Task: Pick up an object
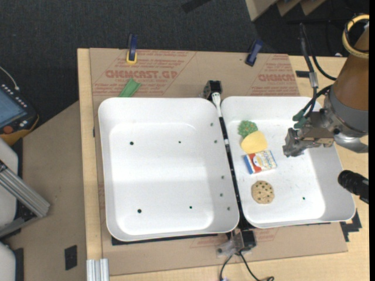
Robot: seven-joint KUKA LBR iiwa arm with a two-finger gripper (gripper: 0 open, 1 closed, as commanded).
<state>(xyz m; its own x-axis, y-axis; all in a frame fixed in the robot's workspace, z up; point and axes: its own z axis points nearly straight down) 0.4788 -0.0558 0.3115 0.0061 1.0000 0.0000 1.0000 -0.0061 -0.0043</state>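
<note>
A bench topped with brown cardboard (pixel 176 69) carries two shallow white bins side by side, seen from above at a slant. Nearest the viewer, in the right bin (pixel 316 206), a round biscuit with dark chips (pixel 262 192) lies close to the bin's near edge, toward its left side. Just beyond it sits a small flat packet in red, white and blue (pixel 260 161), and touching the packet's far side is a yellow rounded piece (pixel 254 141). A green knobbly item (pixel 247 126) lies against the far side of the yellow piece. All four form a loose column along the left part of the right bin. The left bin (pixel 117 116) shows bare white floor with a few small dark dots. The gripper (pixel 295 146) hangs over the middle of the right bin, to the right of the packet and apart from every object; it carries nothing, and whether its fingers are spread or closed cannot be told from this angle. The grey arm (pixel 351 107) with its orange band reaches in from the bin's right edge. Any object would serve. The biscuit looks like the cleanest target, since it lies alone; the yellow piece, packet and green item crowd each other, so fingers lowered there could catch a neighbour. A good attempt would likely centre over one item, then descend straight.
</note>
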